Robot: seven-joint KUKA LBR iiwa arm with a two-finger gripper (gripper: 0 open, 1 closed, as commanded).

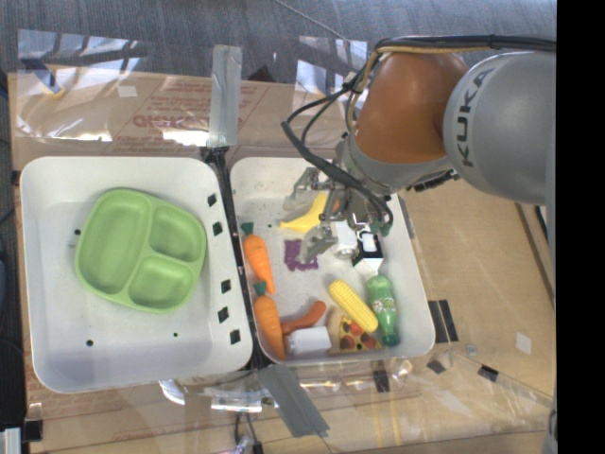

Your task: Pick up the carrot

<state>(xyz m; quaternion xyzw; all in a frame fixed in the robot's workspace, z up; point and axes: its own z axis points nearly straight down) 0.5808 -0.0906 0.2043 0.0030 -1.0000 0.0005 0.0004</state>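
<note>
Approach step: the end effector (pixel 326 218) hangs over the right bin (pixel 416 282) near the banana (pixel 307 218); its grip state I cannot tell (wrist hides it). The carrot (pixel 258 261) lies along the bin's left wall, so next calls for shifting left and descending.

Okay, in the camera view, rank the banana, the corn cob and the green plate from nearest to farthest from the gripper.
1. Banana: right bin, touching or just left of the gripper.
2. Corn cob: right bin, lower in the view, below the gripper.
3. Green plate: left bin, far across the divider.
</note>
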